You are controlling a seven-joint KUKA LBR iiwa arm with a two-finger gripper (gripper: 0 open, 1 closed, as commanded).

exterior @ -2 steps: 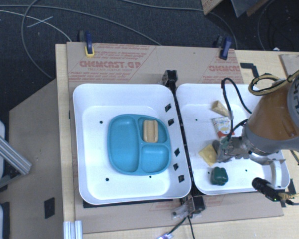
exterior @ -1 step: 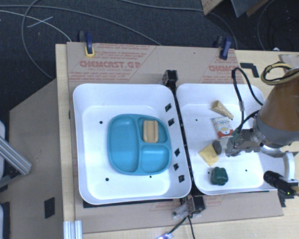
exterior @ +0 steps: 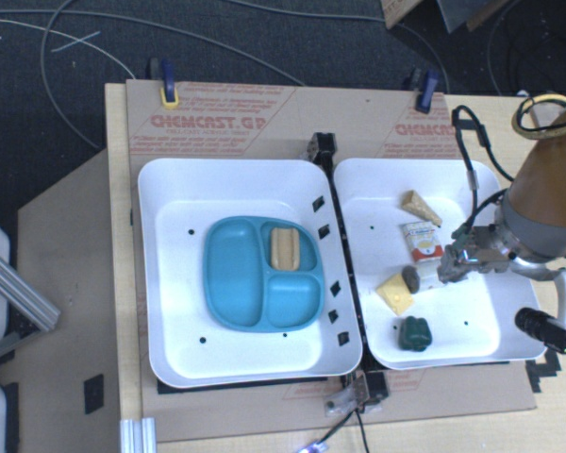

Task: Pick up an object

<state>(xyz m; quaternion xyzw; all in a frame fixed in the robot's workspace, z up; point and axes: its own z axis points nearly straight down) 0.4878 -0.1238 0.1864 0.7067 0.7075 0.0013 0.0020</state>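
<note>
While my gripper (exterior: 434,276) hangs low in the right bin (exterior: 472,343), honestly can't tell what it's doing, the yellow wedge (exterior: 395,293) sits just to its left, nearly touching, with the green lump (exterior: 415,333) a bit further toward the front rim.
</note>
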